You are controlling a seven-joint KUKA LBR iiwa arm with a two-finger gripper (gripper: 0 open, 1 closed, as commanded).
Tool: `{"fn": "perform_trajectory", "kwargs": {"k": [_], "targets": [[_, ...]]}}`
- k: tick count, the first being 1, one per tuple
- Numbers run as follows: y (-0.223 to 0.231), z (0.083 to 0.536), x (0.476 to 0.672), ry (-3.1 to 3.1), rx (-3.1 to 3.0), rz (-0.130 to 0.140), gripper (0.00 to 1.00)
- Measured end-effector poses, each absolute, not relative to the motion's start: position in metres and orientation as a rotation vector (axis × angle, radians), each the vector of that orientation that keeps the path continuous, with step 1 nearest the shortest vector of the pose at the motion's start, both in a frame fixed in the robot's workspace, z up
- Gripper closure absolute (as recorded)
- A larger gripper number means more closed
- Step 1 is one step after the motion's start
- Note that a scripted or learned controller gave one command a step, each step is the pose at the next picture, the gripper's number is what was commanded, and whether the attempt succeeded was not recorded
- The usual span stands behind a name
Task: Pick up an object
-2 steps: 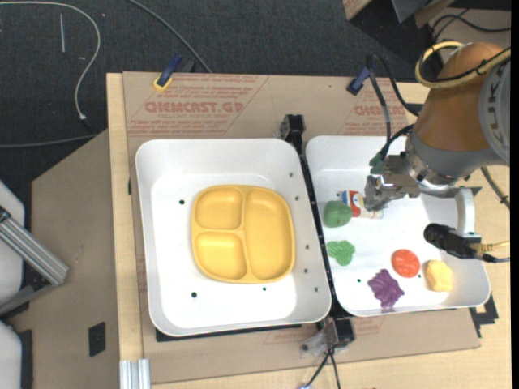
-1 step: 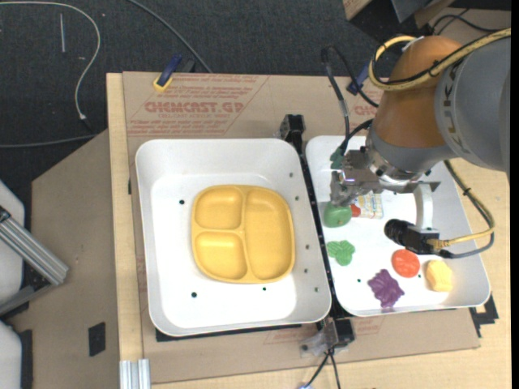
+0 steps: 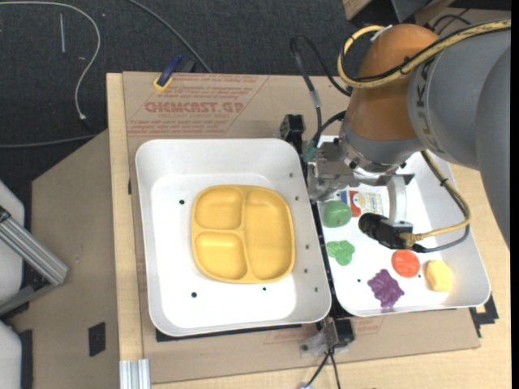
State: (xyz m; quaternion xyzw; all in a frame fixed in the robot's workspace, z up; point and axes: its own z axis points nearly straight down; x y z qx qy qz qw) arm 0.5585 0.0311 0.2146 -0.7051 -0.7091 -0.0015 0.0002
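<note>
While reaching in from the right, arm (image 3: pixel 454 79) bends down over the right bin (image 3: pixel 462 217), orange band above the wrist, gripper (image 3: pixel 336 186) low at that bin's upper left, near the wall shared with the left bin (image 3: pixel 154 217). Finger state: cannot tell, wrist body hides them. Nothing seen held.

Objects all in right bin: green round piece (image 3: pixel 336 214) just below the gripper, green leafy piece (image 3: pixel 341 252) below that, purple grapes (image 3: pixel 386 288) toward the bin's bottom edge, orange ball (image 3: pixel 405 262) right of the grapes, yellow piece (image 3: pixel 439 275) just right of the ball. Printed card (image 3: pixel 366 198) lies flat beside the green round piece, partly under the wrist. Black connector with yellow cable (image 3: pixel 442 232) hangs off the arm over the bin centre, covering part of the floor.

Left bin holds a yellow divided plate (image 3: pixel 243 233), three compartments, centred, well apart from the gripper.

Both bins sit on cardboard (image 3: pixel 203 104) with red print; dark carpet (image 3: pixel 122 23) beyond, loose wires on it.
</note>
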Motion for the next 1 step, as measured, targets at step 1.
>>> {"fn": "perform_trajectory", "kwargs": {"k": [1], "targets": [[0.0863, 0.2103, 0.5578, -2.228, -2.213, -0.002, 1.00]]}}
